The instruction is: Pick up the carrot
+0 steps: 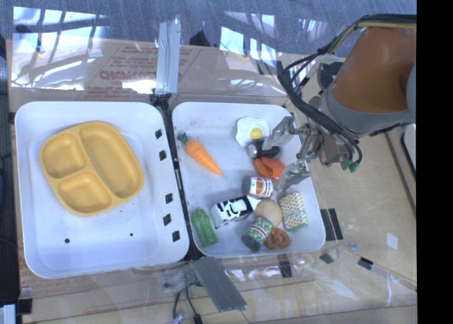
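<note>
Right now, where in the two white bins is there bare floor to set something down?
Left bin: bare floor all round the yellow three-part plate, widest below it. Right bin: a bare strip along the top wall above the orange carrot and fried egg toy, and a patch between the carrot and the green pepper. The lower right corner is crowded with small toys, near the gripper.

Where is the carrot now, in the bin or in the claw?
In the bin. The carrot lies flat on the right bin's floor, near its left wall, apart from the claw.
</note>
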You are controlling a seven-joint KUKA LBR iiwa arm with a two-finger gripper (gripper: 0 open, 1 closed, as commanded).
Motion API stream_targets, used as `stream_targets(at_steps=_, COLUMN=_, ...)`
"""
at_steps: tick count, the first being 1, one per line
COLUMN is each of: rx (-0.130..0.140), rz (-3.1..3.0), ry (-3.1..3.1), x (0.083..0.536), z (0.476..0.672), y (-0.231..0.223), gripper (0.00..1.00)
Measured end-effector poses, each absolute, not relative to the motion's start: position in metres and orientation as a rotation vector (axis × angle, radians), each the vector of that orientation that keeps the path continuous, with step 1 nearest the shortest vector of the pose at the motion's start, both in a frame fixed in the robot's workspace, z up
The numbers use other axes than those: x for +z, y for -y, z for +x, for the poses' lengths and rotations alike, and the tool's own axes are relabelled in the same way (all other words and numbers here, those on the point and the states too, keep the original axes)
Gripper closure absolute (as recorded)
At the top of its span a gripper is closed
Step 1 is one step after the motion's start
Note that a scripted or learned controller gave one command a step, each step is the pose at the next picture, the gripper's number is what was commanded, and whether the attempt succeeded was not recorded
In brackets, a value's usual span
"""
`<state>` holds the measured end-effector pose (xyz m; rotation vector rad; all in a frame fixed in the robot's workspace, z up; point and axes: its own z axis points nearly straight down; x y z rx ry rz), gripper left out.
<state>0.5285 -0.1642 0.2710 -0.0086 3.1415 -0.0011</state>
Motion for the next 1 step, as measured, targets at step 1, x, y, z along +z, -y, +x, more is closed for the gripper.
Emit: stream_targets(at_steps=1, rx=0.003, rz=0.187, ry=-3.142, x=0.1797, z=0.5942, y=0.1371, gripper=0.0)
